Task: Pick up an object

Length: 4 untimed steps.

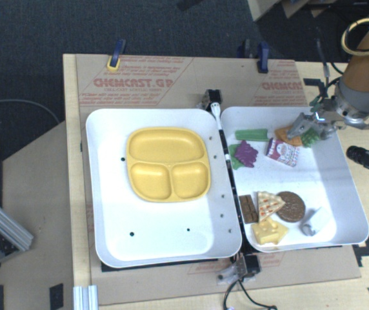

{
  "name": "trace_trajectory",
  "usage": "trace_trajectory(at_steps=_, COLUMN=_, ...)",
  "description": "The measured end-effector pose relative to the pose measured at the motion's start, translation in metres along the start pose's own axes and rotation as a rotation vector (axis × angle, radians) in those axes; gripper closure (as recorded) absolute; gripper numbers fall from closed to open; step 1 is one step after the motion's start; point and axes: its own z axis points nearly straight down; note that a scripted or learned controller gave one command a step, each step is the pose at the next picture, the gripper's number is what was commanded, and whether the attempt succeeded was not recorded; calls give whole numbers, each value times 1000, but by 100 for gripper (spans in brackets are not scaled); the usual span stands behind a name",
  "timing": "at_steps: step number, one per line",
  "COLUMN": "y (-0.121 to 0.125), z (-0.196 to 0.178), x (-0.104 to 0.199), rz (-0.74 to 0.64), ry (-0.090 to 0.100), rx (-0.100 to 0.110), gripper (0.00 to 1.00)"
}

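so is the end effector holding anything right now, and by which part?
Cannot be told. The end effector is low over the right bin, right at an orange toy and a green piece, but no object shows clearly in its grip.

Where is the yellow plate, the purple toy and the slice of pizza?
yellow plate [168, 163], camera view, on the ridge between its big compartment and the two small ones.
purple toy [244, 154], camera view, on the middle of its bumpy body.
slice of pizza [269, 204], camera view, on its topped face.

yellow tray [168, 163], white bins [107, 173] (two), purple toy [244, 154]
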Motion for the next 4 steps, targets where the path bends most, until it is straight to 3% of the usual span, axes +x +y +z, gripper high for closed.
trace_trajectory(at_steps=1, y=4, z=26, x=4, rz=-3, ry=6, rx=-7, gripper=0)
trace_trajectory(at_steps=2, y=2, z=16, x=2, rz=-2, ry=1, rx=-4, gripper=100)
trace_trajectory(at_steps=4, y=7, z=-94, x=0, rz=2, ry=-5, rx=-13, gripper=100)
